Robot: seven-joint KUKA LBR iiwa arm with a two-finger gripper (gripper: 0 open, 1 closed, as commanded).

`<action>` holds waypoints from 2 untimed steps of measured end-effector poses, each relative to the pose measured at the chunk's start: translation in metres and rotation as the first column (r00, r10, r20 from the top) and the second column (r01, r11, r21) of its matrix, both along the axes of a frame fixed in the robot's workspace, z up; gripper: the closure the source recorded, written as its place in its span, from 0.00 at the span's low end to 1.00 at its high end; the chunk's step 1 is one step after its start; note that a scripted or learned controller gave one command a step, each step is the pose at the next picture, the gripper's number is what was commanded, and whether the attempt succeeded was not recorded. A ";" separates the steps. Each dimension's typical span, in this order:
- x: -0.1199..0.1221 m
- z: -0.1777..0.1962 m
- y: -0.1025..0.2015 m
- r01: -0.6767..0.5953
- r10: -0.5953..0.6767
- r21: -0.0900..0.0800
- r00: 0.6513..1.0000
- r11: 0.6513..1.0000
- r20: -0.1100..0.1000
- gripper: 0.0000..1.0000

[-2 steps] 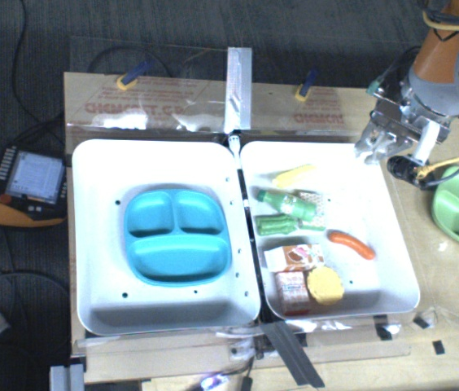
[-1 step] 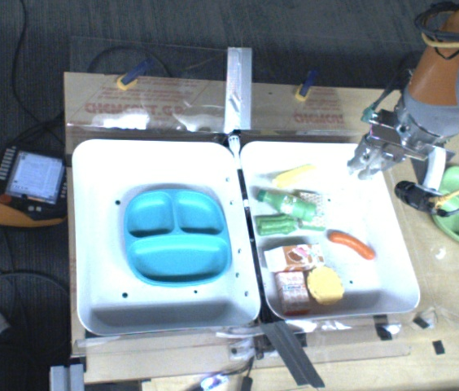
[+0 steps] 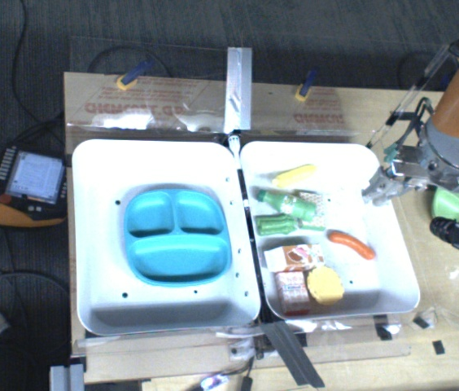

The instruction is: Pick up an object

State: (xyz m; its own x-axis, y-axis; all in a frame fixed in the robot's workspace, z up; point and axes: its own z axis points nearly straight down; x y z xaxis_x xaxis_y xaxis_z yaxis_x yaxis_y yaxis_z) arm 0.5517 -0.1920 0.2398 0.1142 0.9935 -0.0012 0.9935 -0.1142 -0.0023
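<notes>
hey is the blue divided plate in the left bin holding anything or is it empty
Empty. The blue divided plate lies flat in the left bin, and all three of its compartments show bare blue, with nothing resting in them.

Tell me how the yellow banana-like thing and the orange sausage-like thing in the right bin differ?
The yellow piece is pale yellow and lies near the far wall of the right bin; the orange piece is red-orange and lies further forward, toward the bin's right side. The yellow one tilts up to the right, the orange one down to the right. Both are small, elongated, and lie untouched.
</notes>
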 end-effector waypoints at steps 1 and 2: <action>-0.055 -0.011 0.014 -0.191 0.191 0.002 0.981 0.981 0.000 1.00; -0.019 -0.029 0.102 0.295 -0.295 0.000 0.956 0.956 -0.003 1.00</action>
State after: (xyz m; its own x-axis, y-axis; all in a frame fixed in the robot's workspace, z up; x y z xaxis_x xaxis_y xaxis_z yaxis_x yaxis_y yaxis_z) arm 0.5328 -0.0898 0.2111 0.4018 0.9157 -0.0018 0.9157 -0.4018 -0.0051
